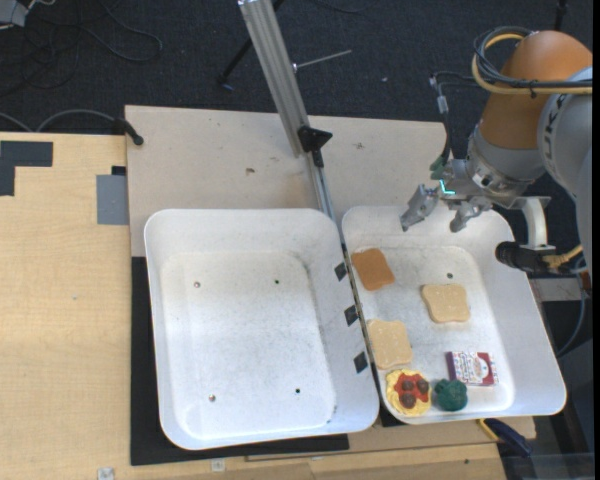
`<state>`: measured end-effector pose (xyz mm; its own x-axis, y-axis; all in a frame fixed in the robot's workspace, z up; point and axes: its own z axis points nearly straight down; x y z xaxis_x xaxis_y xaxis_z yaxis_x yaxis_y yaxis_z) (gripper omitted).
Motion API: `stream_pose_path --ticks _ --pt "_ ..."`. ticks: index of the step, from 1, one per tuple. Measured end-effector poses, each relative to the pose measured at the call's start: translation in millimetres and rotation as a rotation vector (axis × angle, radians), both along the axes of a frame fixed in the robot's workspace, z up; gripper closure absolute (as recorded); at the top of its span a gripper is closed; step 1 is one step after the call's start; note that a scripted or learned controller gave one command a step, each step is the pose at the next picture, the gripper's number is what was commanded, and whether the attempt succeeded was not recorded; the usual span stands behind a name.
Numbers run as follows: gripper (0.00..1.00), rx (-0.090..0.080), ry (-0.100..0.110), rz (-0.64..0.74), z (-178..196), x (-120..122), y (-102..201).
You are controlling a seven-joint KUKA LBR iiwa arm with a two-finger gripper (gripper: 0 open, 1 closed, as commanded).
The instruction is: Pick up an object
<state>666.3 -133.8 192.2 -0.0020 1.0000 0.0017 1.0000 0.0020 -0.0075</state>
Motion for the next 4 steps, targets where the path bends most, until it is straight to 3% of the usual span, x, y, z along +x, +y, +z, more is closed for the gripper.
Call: stream_pose_path --ticks 1,3,4 --pt "0.00 -0.002 -0.004 0.002 2.7 1.0 0.1" --pt "0.00 -0.001 0.000 0.006 -94.7 0.4 3.8" --pt "1.00 -0.002 -0.004 0.008 -81.1 1.6 3.7"
